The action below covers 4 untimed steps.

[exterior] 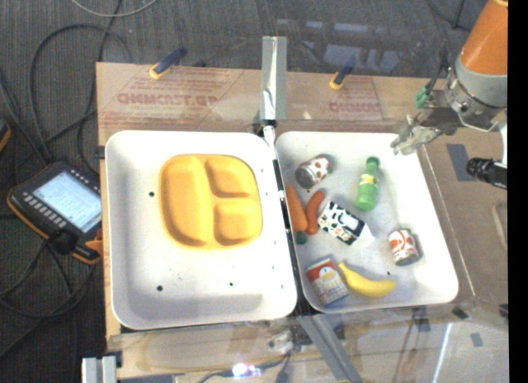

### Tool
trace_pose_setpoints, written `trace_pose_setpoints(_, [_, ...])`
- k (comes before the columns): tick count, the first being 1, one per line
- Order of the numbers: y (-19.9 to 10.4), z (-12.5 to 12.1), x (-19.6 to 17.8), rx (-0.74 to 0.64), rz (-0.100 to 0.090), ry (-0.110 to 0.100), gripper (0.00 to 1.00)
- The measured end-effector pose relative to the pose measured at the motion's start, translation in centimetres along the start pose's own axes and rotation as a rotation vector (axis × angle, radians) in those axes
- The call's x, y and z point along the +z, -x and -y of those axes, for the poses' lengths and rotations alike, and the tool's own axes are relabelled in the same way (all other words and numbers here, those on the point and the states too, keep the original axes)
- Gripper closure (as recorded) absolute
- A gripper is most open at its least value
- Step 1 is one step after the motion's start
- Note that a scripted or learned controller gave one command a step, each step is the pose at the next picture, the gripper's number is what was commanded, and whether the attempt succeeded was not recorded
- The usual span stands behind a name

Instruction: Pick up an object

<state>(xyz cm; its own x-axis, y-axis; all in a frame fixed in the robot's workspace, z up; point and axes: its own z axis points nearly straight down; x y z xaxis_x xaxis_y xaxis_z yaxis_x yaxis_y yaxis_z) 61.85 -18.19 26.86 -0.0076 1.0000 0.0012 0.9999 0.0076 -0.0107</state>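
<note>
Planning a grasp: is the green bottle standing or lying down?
Lying down: the green bottle shows its full side, cap pointing toward the far rim of the right bin.

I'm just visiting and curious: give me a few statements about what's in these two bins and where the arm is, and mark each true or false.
1. The yellow tray lies in the left bin. True.
2. The banana lies in the left bin. False: it lies in the right bin, near the front edge.
3. The gripper is over the right bin's far right corner. True.
4. The green bottle is between the gripper's fingers. False: it lies in the bin, apart from the gripper.
5. The carrot lies by the right bin's left wall. True.
</note>
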Motion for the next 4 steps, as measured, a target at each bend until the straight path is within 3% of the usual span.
trace_pose_setpoints(1, [1.3,-0.7,-4.3,-0.058,0.004,0.006,1.0])
trace_pose_setpoints(2, [1.3,-0.7,-4.3,-0.058,0.004,0.006,0.0])
trace_pose_setpoints(4, [3.8,0.1,16.5,-0.377,0.0,0.009,0.0])
